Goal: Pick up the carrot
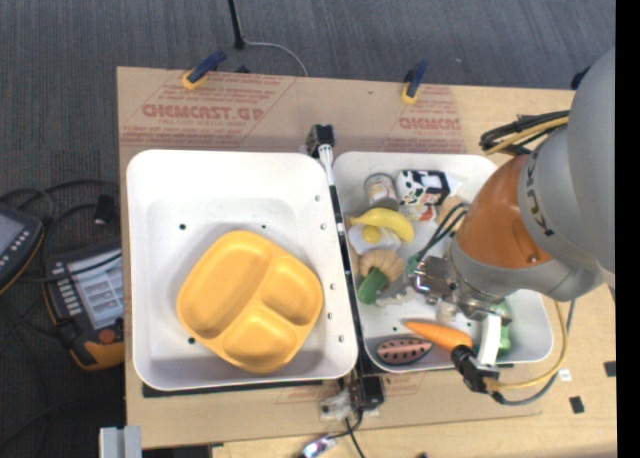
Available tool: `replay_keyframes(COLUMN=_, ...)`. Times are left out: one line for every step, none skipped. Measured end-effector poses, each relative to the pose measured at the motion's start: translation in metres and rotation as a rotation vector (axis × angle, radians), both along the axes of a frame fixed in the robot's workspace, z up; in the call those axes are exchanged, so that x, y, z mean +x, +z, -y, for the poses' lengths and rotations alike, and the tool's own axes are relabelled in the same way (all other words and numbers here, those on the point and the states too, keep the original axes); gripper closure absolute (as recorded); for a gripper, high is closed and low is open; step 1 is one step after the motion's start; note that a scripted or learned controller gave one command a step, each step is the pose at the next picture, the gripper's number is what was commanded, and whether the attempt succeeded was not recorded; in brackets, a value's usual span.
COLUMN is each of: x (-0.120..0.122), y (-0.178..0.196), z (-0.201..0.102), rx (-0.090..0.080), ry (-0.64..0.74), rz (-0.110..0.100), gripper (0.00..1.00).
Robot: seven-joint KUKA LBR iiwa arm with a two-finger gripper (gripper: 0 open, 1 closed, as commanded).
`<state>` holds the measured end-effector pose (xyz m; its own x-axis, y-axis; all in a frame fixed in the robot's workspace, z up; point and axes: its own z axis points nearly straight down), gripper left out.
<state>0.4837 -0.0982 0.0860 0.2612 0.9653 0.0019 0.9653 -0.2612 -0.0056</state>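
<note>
the carrot lies in the lower part of the right bin, at the frame's lower right, just above a reddish speckled piece. the gripper hangs close over it; whether clenched or released, i cannot tell. a yellow divided plate sits in the left bin.
</note>
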Motion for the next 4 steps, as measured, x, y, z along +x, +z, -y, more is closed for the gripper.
replay_keyframes(x=0.003, y=0.009, z=0.001, rx=-0.003, ry=-0.001, rz=0.007, gripper=1.0)
replay_keyframes(x=0.002, y=0.008, z=0.001, rx=-0.003, ry=-0.001, rz=0.004, gripper=0.0)
replay_keyframes(x=0.003, y=0.001, z=0.024, rx=0.004, ry=0.287, rz=0.008, gripper=0.0)
replay_keyframes(x=0.005, y=0.002, z=0.008, rx=-0.017, ry=0.829, rz=0.017, gripper=0.0)
